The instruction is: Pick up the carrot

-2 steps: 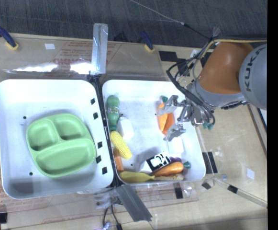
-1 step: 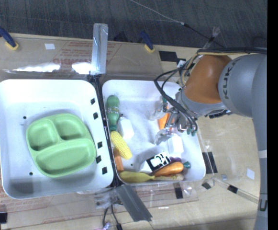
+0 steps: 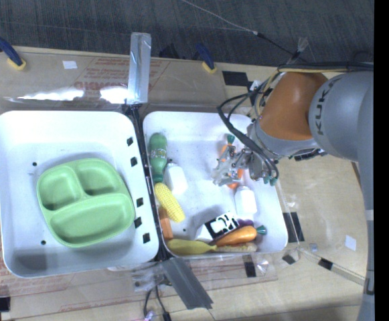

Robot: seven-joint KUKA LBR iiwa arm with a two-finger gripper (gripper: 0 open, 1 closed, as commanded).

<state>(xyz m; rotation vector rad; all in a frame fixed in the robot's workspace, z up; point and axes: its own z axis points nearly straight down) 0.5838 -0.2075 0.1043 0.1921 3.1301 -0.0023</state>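
The carrot (image 3: 240,235) is orange with a green cap at its right end and lies flat near the front right of the right bin (image 3: 195,127). It rests between a black-and-white box (image 3: 221,225) and a yellow banana (image 3: 189,247). My gripper (image 3: 231,168) hangs low over the right middle of the same bin, behind the carrot and apart from it. Small orange bits show right around the gripper's tip; I cannot tell what they belong to.
The right bin also holds a green cucumber (image 3: 157,149), a corn cob (image 3: 169,202), a white block (image 3: 177,178), a white bottle (image 3: 246,203) and an orange piece (image 3: 165,228). A green divided plate (image 3: 60,186) lies in the left bin (image 3: 20,132).
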